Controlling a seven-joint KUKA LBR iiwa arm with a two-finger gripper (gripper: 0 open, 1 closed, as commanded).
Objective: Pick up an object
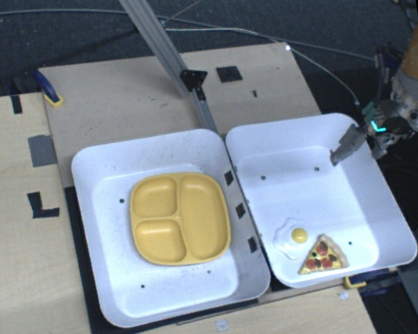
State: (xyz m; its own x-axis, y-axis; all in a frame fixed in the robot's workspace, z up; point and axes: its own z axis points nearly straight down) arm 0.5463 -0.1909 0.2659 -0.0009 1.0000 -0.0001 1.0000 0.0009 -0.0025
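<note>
Rightward, the bin holds a fried egg beside a pizza slice.

You see a wooden bench with two white bins on it.
The left bin and the right bin sit side by side, touching in the middle. Small dark tape bits lie on the bench to the left, and a black square lies behind the bins.
</note>
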